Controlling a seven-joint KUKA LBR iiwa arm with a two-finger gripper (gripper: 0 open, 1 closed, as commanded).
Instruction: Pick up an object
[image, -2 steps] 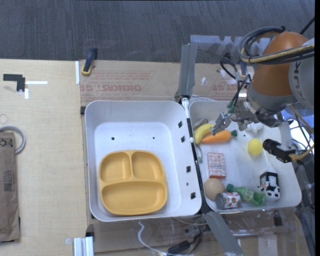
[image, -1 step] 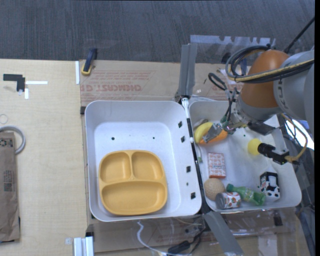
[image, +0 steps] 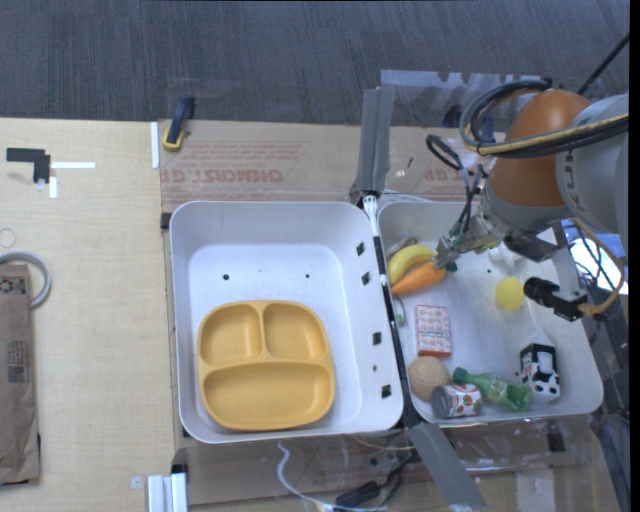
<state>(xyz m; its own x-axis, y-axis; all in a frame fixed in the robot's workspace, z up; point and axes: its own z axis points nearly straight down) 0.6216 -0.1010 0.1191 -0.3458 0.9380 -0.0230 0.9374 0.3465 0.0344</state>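
Pale wooden bench (image: 80, 250) under two shallow white bins side by side. Left bin (image: 200, 225) with a yellow divided plate (image: 266, 362) lying flat. Right bin (image: 575, 395) scattered with an orange carrot (image: 415, 277) touching a banana (image: 408, 259), a yellow ball (image: 510, 293), a small carton (image: 433, 330), a green bottle (image: 492, 388), a can (image: 457, 401), a black-and-white cow (image: 539, 369). Grey arm (image: 590, 160) reaching in from the right, orange band above the wrist, bent down over the right bin's far end. Gripper (image: 447, 256) low at the carrot's thick end, near the banana; jaws too small and hidden to tell whether spread or pinching.
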